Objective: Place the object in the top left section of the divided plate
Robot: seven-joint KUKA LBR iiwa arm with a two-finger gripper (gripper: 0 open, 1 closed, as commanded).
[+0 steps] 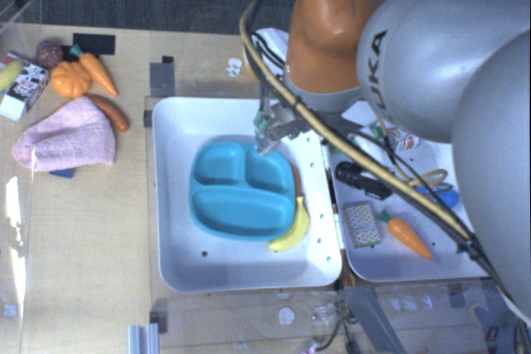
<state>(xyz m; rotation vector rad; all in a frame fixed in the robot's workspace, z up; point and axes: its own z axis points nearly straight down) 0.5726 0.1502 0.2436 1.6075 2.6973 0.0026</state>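
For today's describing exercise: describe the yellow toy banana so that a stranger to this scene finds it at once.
Look in the left shallow white bin, which holds a blue divided plastic plate. The yellow curved banana lies against the plate's lower right edge. It is the only yellow crescent lying in that bin.

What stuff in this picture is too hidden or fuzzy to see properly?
- Camera view: the gripper over the blue plate is small and blurred; whether it carries anything cannot be told.
- Camera view: the grey arm covers much of the right bin.
- Camera view: a yellow thing is cut off by the picture's left edge.
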